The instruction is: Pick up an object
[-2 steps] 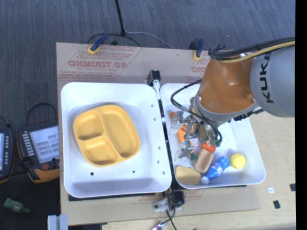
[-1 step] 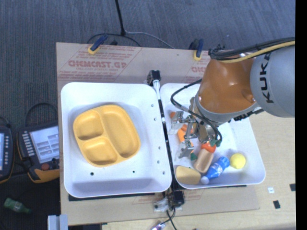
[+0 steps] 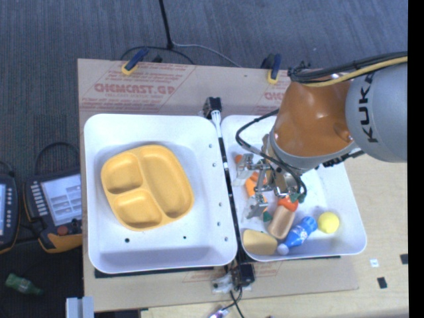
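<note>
Claw (image 3: pixel 264 192) low among toys in right bin (image 3: pixel 354 240).

A single fixed camera looks down at a slant from above the brown board bench (image 3: pixel 165 88), far enough off to take in both shallow white plastic bins (image 3: pixel 99 244) and grey carpet beyond the bench. The grey-and-orange arm (image 3: pixel 331 118) enters from the bench's right side.

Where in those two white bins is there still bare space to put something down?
Left bin: bare floor borders the yellow divided tray on all sides, widest along the near edge. Right bin: crowded under the end effector, with bottle and yellow ball packed close.
</note>
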`<state>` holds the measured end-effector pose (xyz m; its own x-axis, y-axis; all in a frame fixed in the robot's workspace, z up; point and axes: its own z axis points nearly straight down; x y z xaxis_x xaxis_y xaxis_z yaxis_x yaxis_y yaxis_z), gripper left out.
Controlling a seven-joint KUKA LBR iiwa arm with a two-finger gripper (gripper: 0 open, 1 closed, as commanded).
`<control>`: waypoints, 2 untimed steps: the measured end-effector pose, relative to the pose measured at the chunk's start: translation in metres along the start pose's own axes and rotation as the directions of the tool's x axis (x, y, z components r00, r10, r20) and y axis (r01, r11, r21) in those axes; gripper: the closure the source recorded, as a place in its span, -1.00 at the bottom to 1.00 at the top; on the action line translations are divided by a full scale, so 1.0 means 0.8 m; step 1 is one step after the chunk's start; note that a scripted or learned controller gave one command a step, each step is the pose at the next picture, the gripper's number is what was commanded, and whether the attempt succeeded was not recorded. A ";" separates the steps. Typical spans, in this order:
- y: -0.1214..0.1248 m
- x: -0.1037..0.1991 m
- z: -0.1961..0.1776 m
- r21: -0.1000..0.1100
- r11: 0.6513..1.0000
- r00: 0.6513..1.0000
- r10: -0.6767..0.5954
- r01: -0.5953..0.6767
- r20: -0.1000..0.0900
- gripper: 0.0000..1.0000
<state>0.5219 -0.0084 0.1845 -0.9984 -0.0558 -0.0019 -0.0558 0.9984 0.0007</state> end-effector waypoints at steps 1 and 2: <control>0.000 0.000 0.000 0.000 1.000 1.000 0.000 0.000 0.000 -1.00; 0.000 0.000 0.000 0.000 1.000 1.000 0.000 0.000 0.000 -1.00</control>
